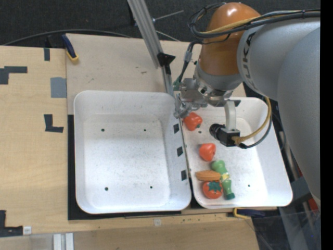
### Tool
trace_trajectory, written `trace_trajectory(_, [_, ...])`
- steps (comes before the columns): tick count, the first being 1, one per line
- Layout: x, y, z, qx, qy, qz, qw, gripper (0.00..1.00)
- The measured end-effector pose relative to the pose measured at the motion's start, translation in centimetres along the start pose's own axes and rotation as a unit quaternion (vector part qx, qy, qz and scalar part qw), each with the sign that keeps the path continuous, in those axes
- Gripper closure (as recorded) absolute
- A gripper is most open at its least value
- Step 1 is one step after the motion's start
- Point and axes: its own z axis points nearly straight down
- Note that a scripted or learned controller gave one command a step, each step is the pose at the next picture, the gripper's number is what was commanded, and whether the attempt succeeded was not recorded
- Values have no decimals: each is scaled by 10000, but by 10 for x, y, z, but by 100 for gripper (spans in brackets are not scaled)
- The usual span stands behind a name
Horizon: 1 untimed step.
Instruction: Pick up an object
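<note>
In the right bin (pixel 270 191) lie several small toy foods. An orange-red piece (pixel 193 121) sits near the bin's upper left, just under my gripper (pixel 182 107). Lower down are a red strawberry-like piece (pixel 207 151), a green piece (pixel 219 166), an orange carrot-like piece (pixel 208 175), a red tomato (pixel 212 189) and a green and yellow piece (pixel 228 189). My gripper hangs over the divide between the bins, beside the orange-red piece. Its fingers are too small and dark to read, and nothing shows between them.
The left bin (pixel 125 155) stands next to the right one. A slanted metal pole (pixel 151 38) rises behind the bins. The grey arm with its orange band (pixel 229 35) covers the right bin's upper part. A black cable loop (pixel 223 134) hangs over the right bin.
</note>
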Motion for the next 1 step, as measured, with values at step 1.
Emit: trace_trajectory(1, [44, -18, 2, -3, -3, 3, 10000, 100])
